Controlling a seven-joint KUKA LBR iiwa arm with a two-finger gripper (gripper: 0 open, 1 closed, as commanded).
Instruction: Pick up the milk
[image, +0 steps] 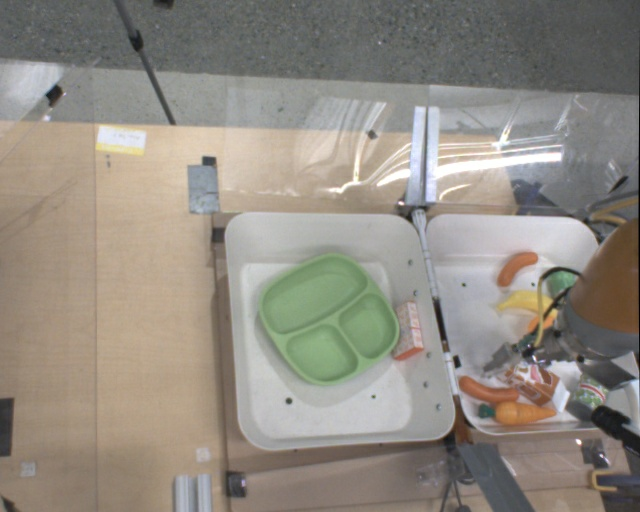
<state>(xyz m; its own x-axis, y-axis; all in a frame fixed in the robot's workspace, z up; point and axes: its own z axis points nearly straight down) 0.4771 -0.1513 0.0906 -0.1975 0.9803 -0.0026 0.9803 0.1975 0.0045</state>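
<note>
A wooden bench (120, 330) behind a clear screen carries two white bins; the left bin (330, 425) holds a green divided plate (327, 318), with the milk (409, 330), a small carton, against the plate's right edge near the bin's right wall. The arm (610, 300) hangs over the right bin (470, 250), its gripper (515, 358) low among toy food, whether spread or pinched cannot be told. Reaching looks unfinished: next, likely crossing left to the carton.

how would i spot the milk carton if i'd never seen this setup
Find the left white bin, which holds a green divided plate. The milk carton lies against the plate's right edge: a small white box with red print, the bin's one loose item.
</note>
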